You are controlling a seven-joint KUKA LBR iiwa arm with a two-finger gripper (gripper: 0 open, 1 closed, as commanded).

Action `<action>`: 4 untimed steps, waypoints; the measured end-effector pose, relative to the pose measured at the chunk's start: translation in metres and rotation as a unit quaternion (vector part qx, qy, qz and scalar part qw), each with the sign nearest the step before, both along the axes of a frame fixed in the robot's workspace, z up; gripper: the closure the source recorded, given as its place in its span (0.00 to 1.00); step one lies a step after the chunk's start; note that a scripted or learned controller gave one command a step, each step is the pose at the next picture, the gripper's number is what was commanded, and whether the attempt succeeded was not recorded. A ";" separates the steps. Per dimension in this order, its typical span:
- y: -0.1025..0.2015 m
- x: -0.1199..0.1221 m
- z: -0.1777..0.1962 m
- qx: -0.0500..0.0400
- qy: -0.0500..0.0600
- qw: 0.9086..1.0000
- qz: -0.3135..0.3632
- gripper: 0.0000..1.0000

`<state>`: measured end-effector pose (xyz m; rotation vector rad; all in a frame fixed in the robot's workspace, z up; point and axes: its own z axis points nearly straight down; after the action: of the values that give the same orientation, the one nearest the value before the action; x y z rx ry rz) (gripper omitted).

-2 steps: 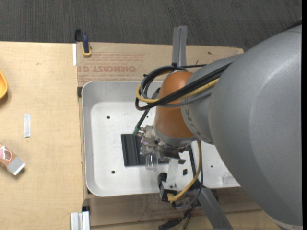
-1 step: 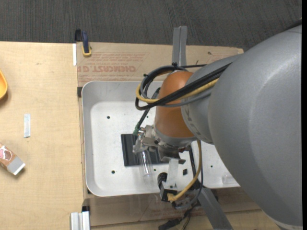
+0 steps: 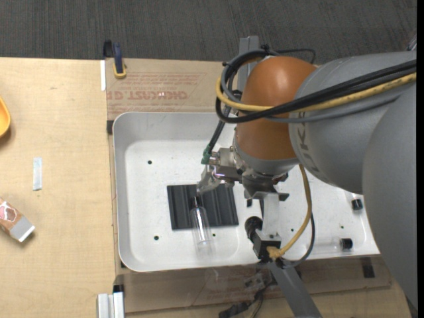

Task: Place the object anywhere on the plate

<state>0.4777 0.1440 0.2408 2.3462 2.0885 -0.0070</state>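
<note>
Hand (image 3: 211, 181) poised low over the white bin (image 3: 132, 177), at the upper right corner of the black ribbed plate (image 3: 185, 211); open or closed, cannot tell, since the arm's bulk hides most of it. Reaching in from three o'clock: grey arm (image 3: 358, 124) with its orange band (image 3: 275, 108), draped with black and yellow cables (image 3: 265, 114). Lying across the plate's lower middle: a clear plastic tube (image 3: 201, 227), its top end just beneath the hand at twelve o'clock, its bottom end poking past the plate's edge toward six o'clock onto the white bin floor. Not clear whether the hand touches the tube.

Light wooden tabletop (image 3: 59, 111) stretching off toward nine o'clock, carrying a small pale strip (image 3: 37, 174), a wrapped snack-like bar (image 3: 14, 221) near eight o'clock, and an orange rim (image 3: 3, 118) at the left edge. Cardboard sheet (image 3: 162, 88) with red print tucked under the bin at twelve o'clock, beside a blue-handled clamp (image 3: 116, 59). Dark grey carpet (image 3: 165, 12) beyond, along the top.
</note>
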 end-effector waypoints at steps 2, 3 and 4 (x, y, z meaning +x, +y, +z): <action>0.034 -0.001 -0.003 0.000 0.001 1.000 -0.014 1.00; 0.034 0.000 -0.003 0.000 0.001 1.000 -0.014 0.00; 0.028 0.000 0.067 0.000 0.000 0.999 0.037 0.00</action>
<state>0.4779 0.1724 0.3075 2.2667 2.1736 -0.0067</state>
